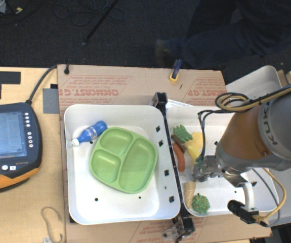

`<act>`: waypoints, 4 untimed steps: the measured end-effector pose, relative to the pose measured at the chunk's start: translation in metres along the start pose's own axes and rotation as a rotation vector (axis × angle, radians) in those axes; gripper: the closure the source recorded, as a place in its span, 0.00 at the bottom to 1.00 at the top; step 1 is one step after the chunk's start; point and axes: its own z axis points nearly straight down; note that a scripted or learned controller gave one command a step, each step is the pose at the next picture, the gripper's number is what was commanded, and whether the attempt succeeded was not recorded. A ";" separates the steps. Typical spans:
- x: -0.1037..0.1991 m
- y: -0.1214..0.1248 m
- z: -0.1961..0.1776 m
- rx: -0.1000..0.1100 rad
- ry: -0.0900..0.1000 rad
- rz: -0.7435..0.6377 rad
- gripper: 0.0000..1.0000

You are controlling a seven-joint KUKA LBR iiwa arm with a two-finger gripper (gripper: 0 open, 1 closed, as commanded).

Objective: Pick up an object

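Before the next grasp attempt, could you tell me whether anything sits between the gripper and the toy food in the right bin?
Nothing visible does. The gripper hangs low in the right bin, directly among the items: the sausage and yellow piece to its upper left, the broccoli just below.

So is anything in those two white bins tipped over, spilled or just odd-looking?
Nothing is spilled or broken. The blue bottle lies on its side in the left bin, next to the green divided plate, which sits askew. In the right bin, toy foods such as the broccoli crowd one side beside the gripper.
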 end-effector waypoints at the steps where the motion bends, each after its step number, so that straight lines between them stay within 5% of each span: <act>1: 0.002 -0.002 -0.042 0.001 -0.005 -0.007 1.00; 3: 0.000 -0.006 -0.129 0.000 -0.005 -0.007 1.00; 4: 0.034 0.017 -0.127 0.003 -0.003 -0.010 1.00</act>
